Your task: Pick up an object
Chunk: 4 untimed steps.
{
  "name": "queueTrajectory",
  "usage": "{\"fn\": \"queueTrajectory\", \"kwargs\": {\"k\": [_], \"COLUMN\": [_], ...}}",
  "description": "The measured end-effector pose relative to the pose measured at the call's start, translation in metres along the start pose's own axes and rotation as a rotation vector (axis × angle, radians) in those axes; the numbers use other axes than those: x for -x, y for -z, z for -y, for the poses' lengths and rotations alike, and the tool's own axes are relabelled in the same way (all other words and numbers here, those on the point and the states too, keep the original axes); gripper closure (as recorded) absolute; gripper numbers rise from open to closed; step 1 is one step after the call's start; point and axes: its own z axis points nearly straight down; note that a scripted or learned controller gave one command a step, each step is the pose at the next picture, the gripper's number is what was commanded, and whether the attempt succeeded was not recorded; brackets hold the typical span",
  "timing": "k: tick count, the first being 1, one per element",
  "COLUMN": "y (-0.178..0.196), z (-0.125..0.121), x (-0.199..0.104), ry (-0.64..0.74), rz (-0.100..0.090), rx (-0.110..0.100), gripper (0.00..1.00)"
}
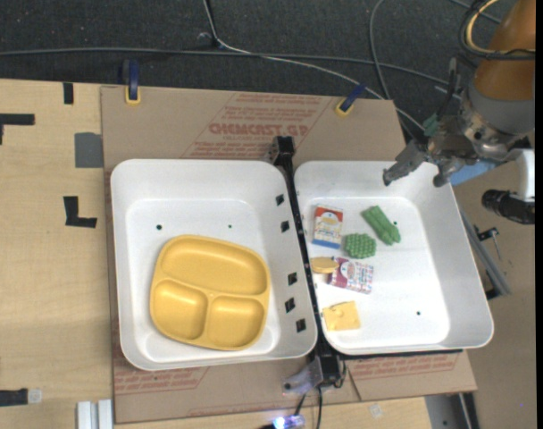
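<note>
Hovering over the right bin's [450,266] far corner, the hand [421,173] spreads wide; holding nothing.

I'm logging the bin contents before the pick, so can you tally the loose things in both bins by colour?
Yellow: 3, the divided tray in the left bin, plus a cheese wedge and a small round piece in the right bin
Green: 2, a long pod and a bumpy square
Printed packets, mixed colours: 2, one above the other
Total: 7
</note>
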Motion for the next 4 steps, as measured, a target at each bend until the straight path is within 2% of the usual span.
{"fn": "queueTrajectory", "kwargs": {"k": [1, 2, 3, 4], "y": [0.008, -0.036, -0.101, -0.164], "z": [-0.002, 0.000, 0.003, -0.001], "x": [-0.001, -0.001, -0.002, -0.002], "ry": [0.003, 0.003, 0.003, 0.004], "rz": [0.002, 0.003, 0.002, 0.003], "rx": [0.013, 0.009, 0.006, 0.010], "gripper": [0.00, 0.00, 0.00, 0.00]}}
